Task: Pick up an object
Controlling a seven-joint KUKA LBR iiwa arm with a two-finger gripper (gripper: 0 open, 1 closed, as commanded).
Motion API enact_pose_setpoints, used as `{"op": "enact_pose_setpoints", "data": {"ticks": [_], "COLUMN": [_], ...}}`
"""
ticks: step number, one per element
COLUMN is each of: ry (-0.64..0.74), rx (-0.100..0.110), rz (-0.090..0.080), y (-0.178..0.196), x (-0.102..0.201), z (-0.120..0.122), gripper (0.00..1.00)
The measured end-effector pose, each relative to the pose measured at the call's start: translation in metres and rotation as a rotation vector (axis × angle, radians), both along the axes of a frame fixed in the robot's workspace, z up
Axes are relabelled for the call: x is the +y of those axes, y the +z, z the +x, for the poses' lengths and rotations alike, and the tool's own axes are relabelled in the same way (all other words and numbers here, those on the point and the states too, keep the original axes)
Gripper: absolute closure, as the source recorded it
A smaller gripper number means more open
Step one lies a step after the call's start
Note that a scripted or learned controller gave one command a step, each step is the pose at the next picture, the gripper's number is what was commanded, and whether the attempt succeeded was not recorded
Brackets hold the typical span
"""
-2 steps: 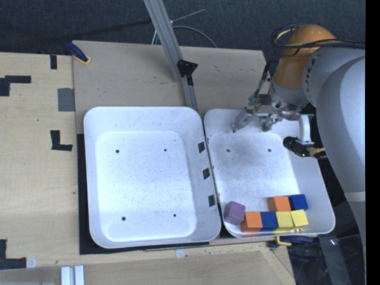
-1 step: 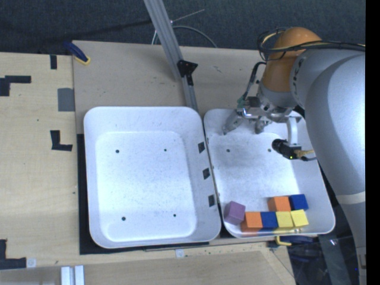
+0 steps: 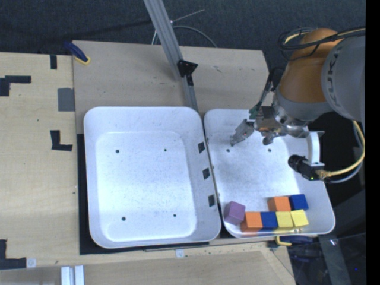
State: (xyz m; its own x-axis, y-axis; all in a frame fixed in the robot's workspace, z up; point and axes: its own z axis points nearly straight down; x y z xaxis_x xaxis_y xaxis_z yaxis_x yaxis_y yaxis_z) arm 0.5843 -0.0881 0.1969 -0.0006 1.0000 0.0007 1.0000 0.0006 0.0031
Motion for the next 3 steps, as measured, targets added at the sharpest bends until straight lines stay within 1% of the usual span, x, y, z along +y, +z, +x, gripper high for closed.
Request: {"op": "enact_pose_setpoints", "data": {"ticks": [1,2,3], "ry": [0.006,0.001,0.009], "rx": [0.004,0.006,0.006], "rz": [0.001,-0.001,0.002], "y": [-0.005,-0.005,-0.005], "x": [0.055,0.065,0.141], "z": [0.006,-0.011,-0.019], "gripper": [0.0,0.0,0.0]}}
